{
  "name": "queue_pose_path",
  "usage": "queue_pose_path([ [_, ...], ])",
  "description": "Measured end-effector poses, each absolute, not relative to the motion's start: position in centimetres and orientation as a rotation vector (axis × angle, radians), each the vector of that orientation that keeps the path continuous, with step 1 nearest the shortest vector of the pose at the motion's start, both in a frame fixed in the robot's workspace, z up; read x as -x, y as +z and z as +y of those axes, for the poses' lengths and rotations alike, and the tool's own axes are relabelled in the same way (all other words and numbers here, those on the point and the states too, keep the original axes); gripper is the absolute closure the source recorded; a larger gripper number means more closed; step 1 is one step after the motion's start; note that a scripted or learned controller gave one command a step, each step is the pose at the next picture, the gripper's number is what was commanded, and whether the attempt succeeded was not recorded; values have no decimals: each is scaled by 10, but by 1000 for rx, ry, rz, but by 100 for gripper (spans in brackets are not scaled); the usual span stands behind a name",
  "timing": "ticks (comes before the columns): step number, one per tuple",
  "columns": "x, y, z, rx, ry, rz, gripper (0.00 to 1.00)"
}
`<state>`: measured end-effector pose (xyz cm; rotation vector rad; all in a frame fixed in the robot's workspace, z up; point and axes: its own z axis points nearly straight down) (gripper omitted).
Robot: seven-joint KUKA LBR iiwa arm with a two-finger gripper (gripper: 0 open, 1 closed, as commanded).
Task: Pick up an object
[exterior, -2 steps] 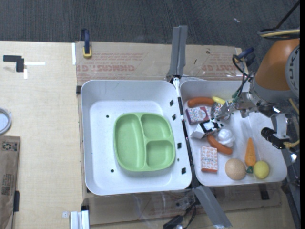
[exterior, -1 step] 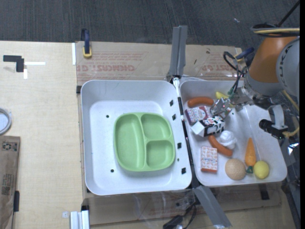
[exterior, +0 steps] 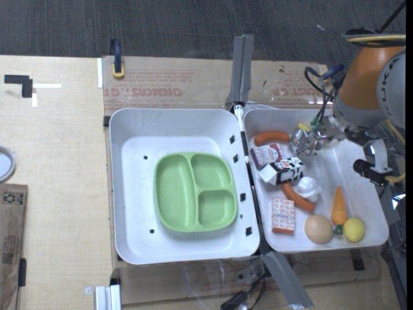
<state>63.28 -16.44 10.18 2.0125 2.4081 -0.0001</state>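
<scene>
— Looking down from the camera view, what do we record for the left bin?

— We record one green divided tray lying flat near its middle, three compartments, nothing in them.

— And the right bin?

— We count several items. A sausage lies near the far wall, a red-and-white packet just below it, and a black-and-white carton touches that packet. A second sausage lies beside a white lump. Along the near side we note a pink box, a tan egg-shaped object, a carrot and a lemon, the last three close together.

— The gripper?

— We find it low over the right bin's far side, just right of the upper sausage and above the carton. Whether its fingers are spread or closed, we cannot tell; the metal is too cluttered. We see nothing between them.
</scene>
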Motion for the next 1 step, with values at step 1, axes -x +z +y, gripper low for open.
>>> queue_pose_path([
  [1,-659,186,-122,-1999,0,2421,100],
])
